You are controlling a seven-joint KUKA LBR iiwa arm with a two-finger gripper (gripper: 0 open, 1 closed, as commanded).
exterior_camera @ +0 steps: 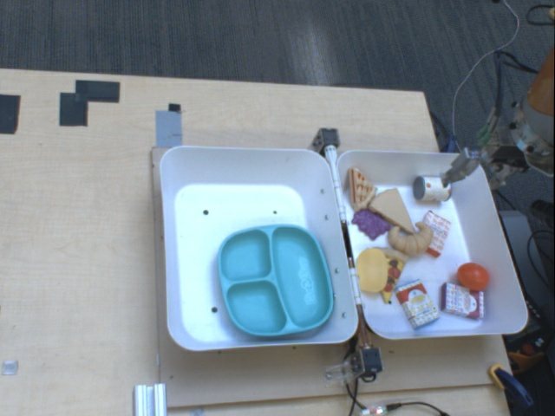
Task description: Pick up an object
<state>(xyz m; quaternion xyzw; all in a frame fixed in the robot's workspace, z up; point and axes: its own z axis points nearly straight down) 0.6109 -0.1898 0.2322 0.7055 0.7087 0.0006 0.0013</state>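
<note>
Poised low over the far right corner of the right-hand shallow white bin [507, 258]: the grey two-finger gripper [458, 170], slanting in from the right and ending just beside a small silver-and-white cylinder, like a toy can lying on its side [431, 188]. Too small and blurred to tell how far open the pincer is; nothing visibly held. Probably aimed there because the can lies a little apart from the rest, near the bin's back wall, with room around it for a clean approach.

Crowded along the bin's left side and middle: a tan toy waffle wedge [360, 185], a pale brown triangular slice [392, 206], a purple bunch [371, 224], a beige croissant-like piece [412, 241] and a yellow rounded toy [373, 269], mostly touching or overlapping, so likely harder to single out. Nearer the front: a round red-orange tomato-like ball [473, 276] and two small red-and-white cartons [418, 304] [462, 301].

As for the can itself: short, rounded, pale, dark at its open-looking end, likely to roll if nudged.

Set in the left-hand white bin [191, 232]: a light blue three-compartment plastic plate [276, 280], well apart from the arm
</note>
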